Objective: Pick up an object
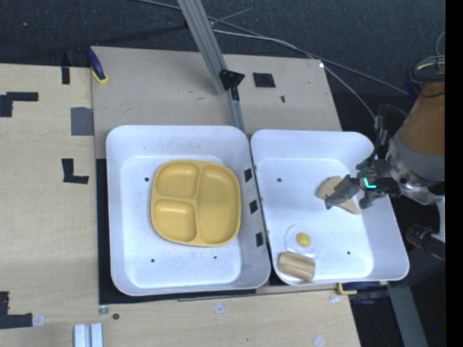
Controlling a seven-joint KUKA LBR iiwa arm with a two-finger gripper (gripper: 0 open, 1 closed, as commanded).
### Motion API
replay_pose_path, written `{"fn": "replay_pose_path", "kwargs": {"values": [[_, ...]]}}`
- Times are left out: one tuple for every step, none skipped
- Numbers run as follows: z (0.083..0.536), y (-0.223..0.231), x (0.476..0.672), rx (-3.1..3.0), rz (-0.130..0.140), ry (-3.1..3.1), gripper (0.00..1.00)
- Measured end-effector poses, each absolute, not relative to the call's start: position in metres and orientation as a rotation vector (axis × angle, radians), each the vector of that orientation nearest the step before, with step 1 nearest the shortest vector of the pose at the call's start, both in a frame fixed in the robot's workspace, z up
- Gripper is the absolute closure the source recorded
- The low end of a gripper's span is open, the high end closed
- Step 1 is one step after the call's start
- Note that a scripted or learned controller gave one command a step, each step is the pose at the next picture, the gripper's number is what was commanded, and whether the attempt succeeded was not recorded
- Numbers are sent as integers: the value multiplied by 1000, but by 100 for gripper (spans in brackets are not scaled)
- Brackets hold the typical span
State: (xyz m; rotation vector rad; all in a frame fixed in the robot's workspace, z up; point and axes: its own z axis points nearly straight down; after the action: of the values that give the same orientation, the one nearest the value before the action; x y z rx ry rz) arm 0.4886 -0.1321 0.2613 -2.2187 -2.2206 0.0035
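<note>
**Gripper lowered over a tan piece in the right bin**

Here, two shallow white bins are seen from above, set side by side on a pale worktop (173,85). In the left bin (126,266) a yellow divided plate (195,202) with three compartments is laid flat near the middle. The right bin (383,259) is entered from the right by a grey arm (423,147) with an orange band above the wrist. Its gripper (350,194) is positioned low over the bin's right half, and its dark fingers (338,196) are spread apart, with nothing seen clamped between them. A small tan object (334,188) is partly covered by the fingers; whether it is touched cannot be told. Nearer the front rim, a white fried-egg toy (301,240) with a yellow yolk is placed, and just in front of it a tan bread-like roll (296,266) is rested against the bin's front edge. Both lie apart from the gripper. A grey metal pole (206,35) is slanted across the worktop behind the bins, and thin cables (347,78) are trailed over the dark floor beyond.
</note>
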Motion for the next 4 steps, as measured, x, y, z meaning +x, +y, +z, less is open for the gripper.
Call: {"fn": "replay_pose_path", "kwargs": {"values": [[262, -132, 489, -2219, 2, -2222, 0], [218, -132, 487, -2218, 6, -2218, 0], [154, -134, 487, -2217, 7, -2217, 0], [96, -129, 494, -2216, 7, -2218, 0]]}}
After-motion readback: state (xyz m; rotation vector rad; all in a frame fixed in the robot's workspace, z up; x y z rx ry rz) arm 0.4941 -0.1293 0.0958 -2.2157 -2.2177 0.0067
